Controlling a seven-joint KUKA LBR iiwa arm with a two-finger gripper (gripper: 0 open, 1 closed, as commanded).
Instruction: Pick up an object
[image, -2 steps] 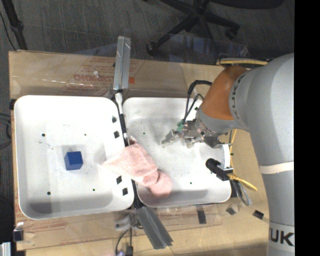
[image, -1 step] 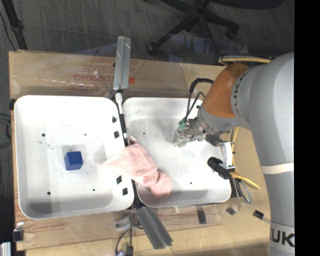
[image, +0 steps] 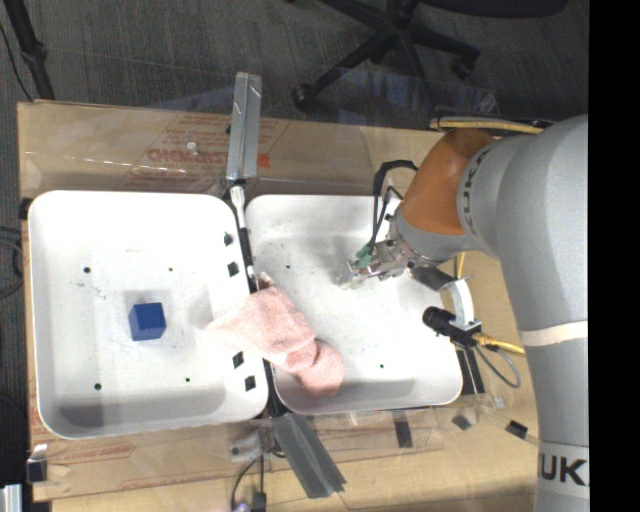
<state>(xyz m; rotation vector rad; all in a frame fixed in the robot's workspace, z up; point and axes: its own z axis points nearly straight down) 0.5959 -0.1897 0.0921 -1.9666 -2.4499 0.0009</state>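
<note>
A blue cube (image: 148, 320) lies in the left bin (image: 60, 230), toward its lower left. A pink cloth (image: 280, 336) drapes over the divider between the two bins, most of it in the right bin (image: 330, 215) near the front left corner. My gripper (image: 364, 265) hangs over the middle of the right bin, up and to the right of the cloth and apart from it. Nothing shows between its fingers. The wrist and the orange band (image: 440, 195) hide part of the right bin's far right side.
The grey arm (image: 530, 250) fills the right of the view and covers the right bin's right edge. A grey metal bar (image: 243, 125) stands behind the bins at the divider. Cardboard (image: 120, 140) surrounds both bins.
</note>
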